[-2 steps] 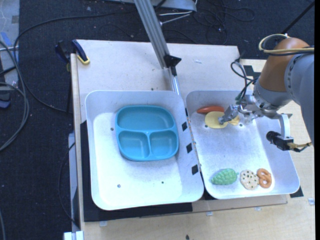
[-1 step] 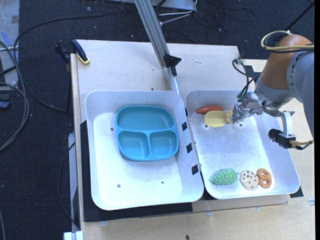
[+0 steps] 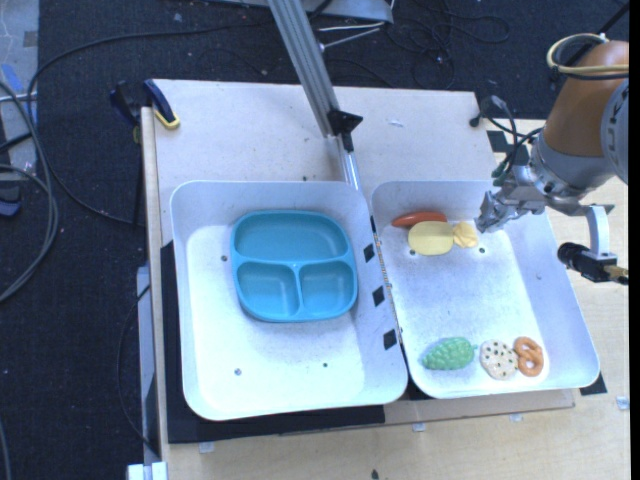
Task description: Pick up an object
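Where the arm reaches in over the right bin point(image 3: 560, 298), we see the gripper point(image 3: 490, 218) low at the bin's far end, just beside a small yellow piece point(image 3: 466, 234); we cannot tell its state. Beyond that piece lie the yellow lemon-like toy point(image 3: 431, 238) and a red-orange sausage point(image 3: 418, 218). Well nearer the camera than the gripper sit a green lump point(image 3: 447, 353), a cookie point(image 3: 497, 359) and a pretzel point(image 3: 528, 355).

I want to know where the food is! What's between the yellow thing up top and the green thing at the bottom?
Nothing. In the camera view, only bare white bin floor lies between the yellow toy food and the green one.
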Motion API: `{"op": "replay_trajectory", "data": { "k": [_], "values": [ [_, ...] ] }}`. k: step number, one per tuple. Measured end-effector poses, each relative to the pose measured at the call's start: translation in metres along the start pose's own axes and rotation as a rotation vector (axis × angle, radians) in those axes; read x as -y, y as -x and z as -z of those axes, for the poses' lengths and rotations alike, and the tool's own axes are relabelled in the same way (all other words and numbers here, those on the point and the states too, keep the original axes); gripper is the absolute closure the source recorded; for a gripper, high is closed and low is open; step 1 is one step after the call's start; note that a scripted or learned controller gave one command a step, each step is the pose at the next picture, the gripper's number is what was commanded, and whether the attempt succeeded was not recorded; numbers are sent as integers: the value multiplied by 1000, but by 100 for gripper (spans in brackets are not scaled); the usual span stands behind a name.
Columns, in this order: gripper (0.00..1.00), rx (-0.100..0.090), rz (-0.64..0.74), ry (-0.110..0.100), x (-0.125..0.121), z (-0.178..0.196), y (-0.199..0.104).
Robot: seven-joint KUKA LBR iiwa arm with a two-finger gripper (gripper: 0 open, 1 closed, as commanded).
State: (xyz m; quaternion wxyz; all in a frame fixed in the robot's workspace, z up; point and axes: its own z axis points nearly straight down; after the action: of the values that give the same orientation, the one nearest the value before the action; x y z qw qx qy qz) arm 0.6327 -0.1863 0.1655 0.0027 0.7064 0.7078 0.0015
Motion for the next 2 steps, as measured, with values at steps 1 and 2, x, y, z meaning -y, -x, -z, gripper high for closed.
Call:
{"op": "replay_trajectory", "data": {
  "k": [1, 2],
  "values": [
    [100, 0, 2, 2, -6, 52, -9],
    [100, 1, 1, 1, -14, 98, -5]
  ]
}}
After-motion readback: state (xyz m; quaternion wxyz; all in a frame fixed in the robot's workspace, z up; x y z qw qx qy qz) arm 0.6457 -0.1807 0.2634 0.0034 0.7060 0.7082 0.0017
